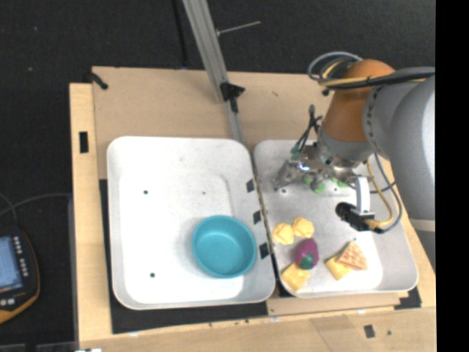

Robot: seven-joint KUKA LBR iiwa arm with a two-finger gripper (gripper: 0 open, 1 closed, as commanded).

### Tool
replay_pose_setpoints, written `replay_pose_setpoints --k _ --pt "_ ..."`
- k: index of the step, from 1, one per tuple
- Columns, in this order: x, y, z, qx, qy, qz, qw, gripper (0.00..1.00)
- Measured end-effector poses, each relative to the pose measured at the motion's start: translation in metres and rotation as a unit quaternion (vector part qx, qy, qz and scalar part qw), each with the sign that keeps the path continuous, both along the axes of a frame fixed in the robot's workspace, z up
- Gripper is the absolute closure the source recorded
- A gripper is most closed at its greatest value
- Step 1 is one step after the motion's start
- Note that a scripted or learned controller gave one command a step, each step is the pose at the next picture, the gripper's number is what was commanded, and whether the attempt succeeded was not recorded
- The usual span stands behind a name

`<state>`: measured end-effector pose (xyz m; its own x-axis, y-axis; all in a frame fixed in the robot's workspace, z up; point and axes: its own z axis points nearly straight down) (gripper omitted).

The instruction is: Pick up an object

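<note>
Smooth round teal bowl point(223, 246) was seen in left bin point(146, 167). Lumpy yellow pieces point(293, 231), purple grape-like toy point(306, 253), wedge-shaped slice point(347, 259) were clustered at 6 o'clock of right bin point(396, 259). Gripper point(316, 174) was poised at 12 o'clock of cluster; opening and hold could not be told.

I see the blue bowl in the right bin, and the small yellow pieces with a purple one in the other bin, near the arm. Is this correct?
Not quite. The camera view shows the blue bowl in the left bin, not the right one. The rest holds: the yellow pieces and the purple piece lie in the right bin, near the arm.
</note>
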<state>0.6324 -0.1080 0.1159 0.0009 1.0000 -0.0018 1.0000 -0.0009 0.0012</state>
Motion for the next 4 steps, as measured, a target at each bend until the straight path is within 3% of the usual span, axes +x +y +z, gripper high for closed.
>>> replay_pose_setpoints --k 1,2,4 --pt "0.000 -0.002 -0.015 -0.0003 0.001 -0.001 1.0000 0.00" --pt "0.001 -0.002 -0.003 0.0001 -0.001 -0.002 1.0000 1.00" --pt "-0.001 -0.003 0.098 0.0003 0.000 0.001 1.0000 1.00"
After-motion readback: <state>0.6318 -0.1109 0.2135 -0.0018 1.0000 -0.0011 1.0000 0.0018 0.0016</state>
